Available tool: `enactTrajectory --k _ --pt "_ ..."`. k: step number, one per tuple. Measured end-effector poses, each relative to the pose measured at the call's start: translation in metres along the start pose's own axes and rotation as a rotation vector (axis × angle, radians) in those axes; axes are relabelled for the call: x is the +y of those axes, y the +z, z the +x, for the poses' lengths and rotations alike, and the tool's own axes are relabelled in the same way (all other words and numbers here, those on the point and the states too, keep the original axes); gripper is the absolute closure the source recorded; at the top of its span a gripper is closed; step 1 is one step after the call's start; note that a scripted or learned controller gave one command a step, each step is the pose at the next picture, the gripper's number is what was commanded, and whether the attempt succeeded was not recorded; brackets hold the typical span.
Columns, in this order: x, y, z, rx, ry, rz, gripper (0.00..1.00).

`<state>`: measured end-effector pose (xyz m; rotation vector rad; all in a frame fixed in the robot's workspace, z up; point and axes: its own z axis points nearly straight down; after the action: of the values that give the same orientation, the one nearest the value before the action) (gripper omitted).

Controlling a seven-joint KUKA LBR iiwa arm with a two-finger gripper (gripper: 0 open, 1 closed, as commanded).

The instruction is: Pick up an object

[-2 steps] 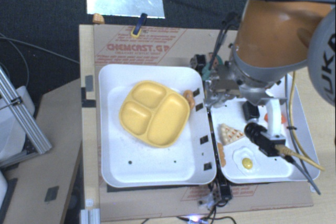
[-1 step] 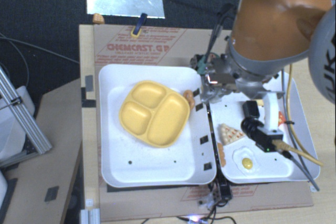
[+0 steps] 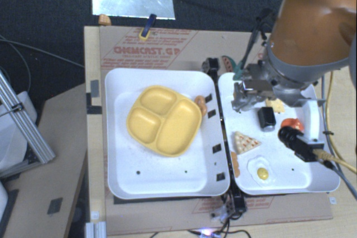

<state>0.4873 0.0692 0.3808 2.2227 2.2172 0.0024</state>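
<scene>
Toy pizza slice (image 3: pixel 244 142) flat in right bin (image 3: pixel 312 175), near fried egg (image 3: pixel 261 171). Claw (image 3: pixel 245 98) low at bin's far left; spread or pressed together, cannot tell. Risks: clipping divider wall, nudging black block (image 3: pixel 266 118), closing on nothing.

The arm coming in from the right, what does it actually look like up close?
The arm is a fat rounded body, orange on top with a grey ring beneath. Below that sits a metal gripper of silvery-grey blocks and brackets. A thin dark cable runs down its left side, and a yellowish cable hangs on the right.
</scene>
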Motion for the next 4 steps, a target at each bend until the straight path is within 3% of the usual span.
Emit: enactTrajectory --k 1,3,4 --pt "0.0 -0.026 0.038 0.002 -0.009 -0.002 1.0" --pt "0.0 -0.043 0.028 0.001 -0.003 0.0 1.0" --pt "0.015 0.08 0.076 -0.001 -0.008 0.014 1.0"
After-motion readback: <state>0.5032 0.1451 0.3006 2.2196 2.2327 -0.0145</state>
